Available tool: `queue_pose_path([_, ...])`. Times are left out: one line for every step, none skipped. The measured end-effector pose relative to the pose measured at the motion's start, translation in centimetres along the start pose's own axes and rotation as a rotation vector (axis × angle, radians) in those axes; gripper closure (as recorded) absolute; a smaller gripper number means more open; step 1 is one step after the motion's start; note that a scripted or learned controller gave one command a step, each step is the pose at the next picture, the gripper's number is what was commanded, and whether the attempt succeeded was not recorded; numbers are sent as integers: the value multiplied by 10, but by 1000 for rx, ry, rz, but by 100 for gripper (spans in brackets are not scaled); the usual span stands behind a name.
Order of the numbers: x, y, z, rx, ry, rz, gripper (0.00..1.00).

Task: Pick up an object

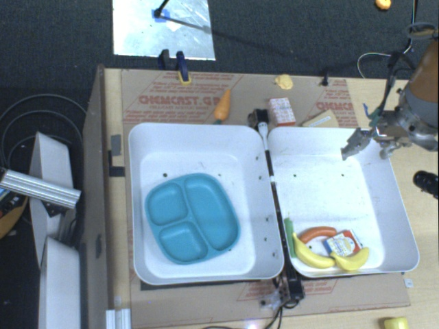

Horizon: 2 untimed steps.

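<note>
Pincer [367,144] above right bin's [405,214] far edge, state unclear; banana [312,255] diagonally opposite at near-left corner, long axis along near wall.

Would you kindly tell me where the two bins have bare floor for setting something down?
Right bin: bare from the gripper down to the crowded near edge, with bananas, sausage and packet. Left bin: a strip around the blue tray.
</note>
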<state>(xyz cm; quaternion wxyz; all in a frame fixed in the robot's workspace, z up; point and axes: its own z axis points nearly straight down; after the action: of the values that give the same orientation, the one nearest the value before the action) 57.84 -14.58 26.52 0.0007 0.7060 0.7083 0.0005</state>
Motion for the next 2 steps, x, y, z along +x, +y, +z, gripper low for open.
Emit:
queue_pose_path([58,-29,72,7,3,-4,0])
queue_pose_path([55,-4,182,6,1,1,0])
